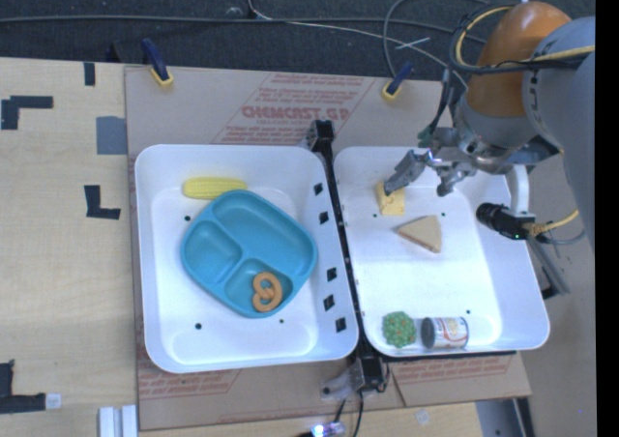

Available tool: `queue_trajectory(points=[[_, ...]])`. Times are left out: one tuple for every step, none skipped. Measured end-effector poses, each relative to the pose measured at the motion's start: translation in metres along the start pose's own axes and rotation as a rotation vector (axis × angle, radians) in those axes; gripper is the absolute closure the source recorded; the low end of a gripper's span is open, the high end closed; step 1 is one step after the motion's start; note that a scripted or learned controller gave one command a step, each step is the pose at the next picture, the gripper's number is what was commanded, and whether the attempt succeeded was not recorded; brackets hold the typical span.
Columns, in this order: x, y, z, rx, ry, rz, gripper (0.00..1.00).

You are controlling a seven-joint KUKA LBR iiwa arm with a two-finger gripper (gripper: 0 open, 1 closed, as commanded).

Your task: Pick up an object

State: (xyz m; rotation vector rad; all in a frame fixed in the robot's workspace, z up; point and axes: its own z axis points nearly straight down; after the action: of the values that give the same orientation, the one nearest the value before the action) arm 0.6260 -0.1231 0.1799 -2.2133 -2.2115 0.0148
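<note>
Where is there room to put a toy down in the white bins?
Right bin: bare middle between sandwich wedge and can. Left bin: crowded by the blue plate; narrow strips remain along its edges.

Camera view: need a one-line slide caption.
KUKA arm's open pincer hovers over the right bin near a yellow cheese cube; blue plate sits in the left bin.

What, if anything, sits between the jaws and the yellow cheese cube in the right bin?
Nothing visible does. The gripper hangs open just above and right of the yellow cheese cube. The sandwich wedge lies apart, nearer the camera.
</note>
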Motion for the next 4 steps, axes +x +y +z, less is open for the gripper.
queue_trajectory(points=[[0.000,0.003,-0.009,-0.014,-0.002,-0.003,0.00],[-0.001,-0.004,0.053,-0.010,-0.003,-0.002,0.00],[0.000,-0.003,0.097,-0.016,-0.005,-0.003,0.00],[0.000,-0.003,0.084,-0.018,-0.005,-0.004,1.00]])
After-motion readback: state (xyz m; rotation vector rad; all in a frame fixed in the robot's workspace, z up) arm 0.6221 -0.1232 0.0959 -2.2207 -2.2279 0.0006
